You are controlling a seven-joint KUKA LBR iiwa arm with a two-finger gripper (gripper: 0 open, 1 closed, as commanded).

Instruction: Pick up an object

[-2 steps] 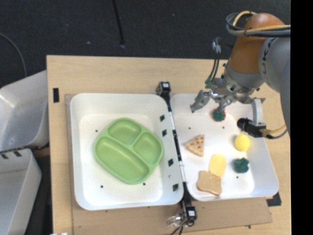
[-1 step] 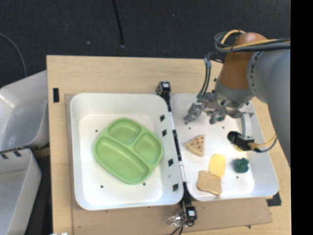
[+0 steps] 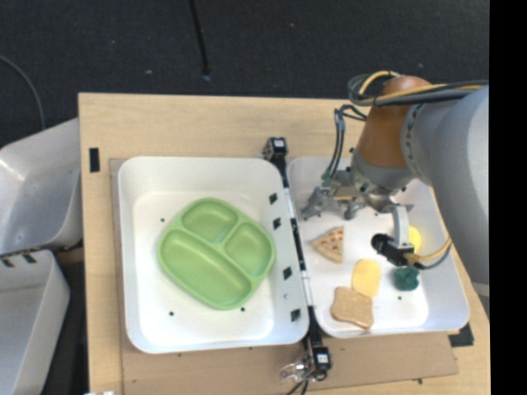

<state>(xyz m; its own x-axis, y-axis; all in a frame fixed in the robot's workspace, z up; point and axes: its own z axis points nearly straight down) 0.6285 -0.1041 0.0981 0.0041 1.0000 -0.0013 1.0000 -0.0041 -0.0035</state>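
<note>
Wood worktop (image 3: pixel 189 126) carries both white bins. The grey arm (image 3: pixel 445 138) w/ orange band comes in from the right and sits over the far part of the right bin (image 3: pixel 436 303).

Left bin (image 3: pixel 148 319) holds one thing: a green divided plate (image 3: pixel 216 252), three compartments, lying flat near the middle and apart from the walls.

The hand (image 3: pixel 333 208) hangs low at the far-left part of the right bin, close to the divider between the bins. From here I read its fingers as spread, nothing pinched between them.

Pickable stuff is in the right bin, on the near side of the hand:
- bread slice (image 3: pixel 352 308), flat, by the near wall
- pizza slice (image 3: pixel 330 243), just beside the hand, not touching as far as I can see
- yellow chunk (image 3: pixel 367 277), betw. pizza and bread, touching or nearly touching the bread
- small green item (image 3: pixel 405 279), right of the chunk
- small yellow item (image 3: pixel 413 239), partly hidden, can't ID it
</note>
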